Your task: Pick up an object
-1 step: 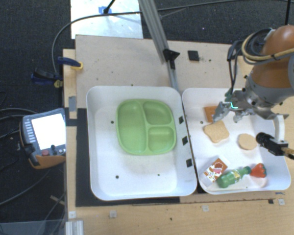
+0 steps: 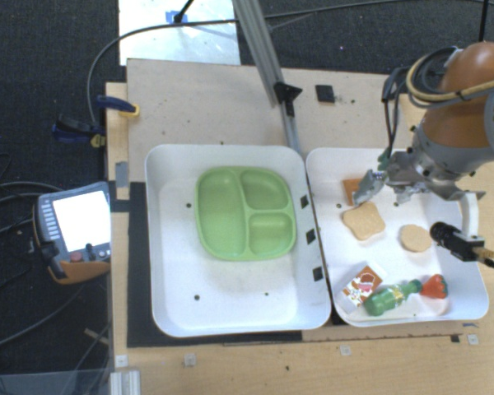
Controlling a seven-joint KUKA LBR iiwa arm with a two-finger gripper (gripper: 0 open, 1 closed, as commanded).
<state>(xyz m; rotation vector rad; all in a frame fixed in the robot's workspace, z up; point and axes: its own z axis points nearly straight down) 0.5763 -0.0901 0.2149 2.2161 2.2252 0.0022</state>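
Toast [image 2: 363, 220] lies flat in the right bin [image 2: 477, 307], just under my tool [image 2: 369, 186]. My tool is open a little and holds nothing. I should go straight down and pinch its edges. I count one toast, one cookie [image 2: 415, 238], one bottle [image 2: 390, 297], one green plate [image 2: 245, 213].
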